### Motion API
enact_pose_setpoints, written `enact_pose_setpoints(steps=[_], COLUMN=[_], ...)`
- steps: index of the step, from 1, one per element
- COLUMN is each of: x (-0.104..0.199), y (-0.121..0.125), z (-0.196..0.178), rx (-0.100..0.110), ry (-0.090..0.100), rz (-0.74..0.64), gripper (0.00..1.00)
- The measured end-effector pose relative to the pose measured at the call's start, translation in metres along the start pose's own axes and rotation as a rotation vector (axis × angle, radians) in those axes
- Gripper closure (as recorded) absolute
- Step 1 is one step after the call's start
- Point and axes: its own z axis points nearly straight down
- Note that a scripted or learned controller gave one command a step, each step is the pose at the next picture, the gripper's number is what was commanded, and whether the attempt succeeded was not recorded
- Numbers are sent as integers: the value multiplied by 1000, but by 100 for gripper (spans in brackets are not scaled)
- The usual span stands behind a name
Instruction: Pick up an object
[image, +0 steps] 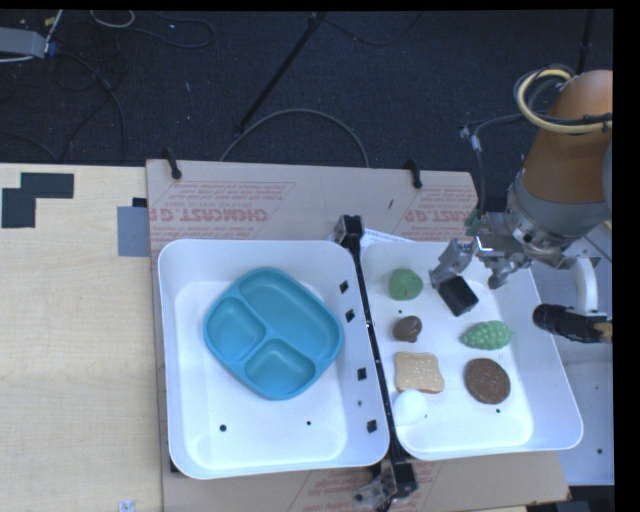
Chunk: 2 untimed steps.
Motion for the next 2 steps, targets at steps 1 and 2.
enact_pose_setpoints(steps=[1,2], x=[0,5], y=[2,3], z=[-5,59], rx=[-9,-4], ry=[-1,0], rz=[-2,-2], gripper=[0,0])
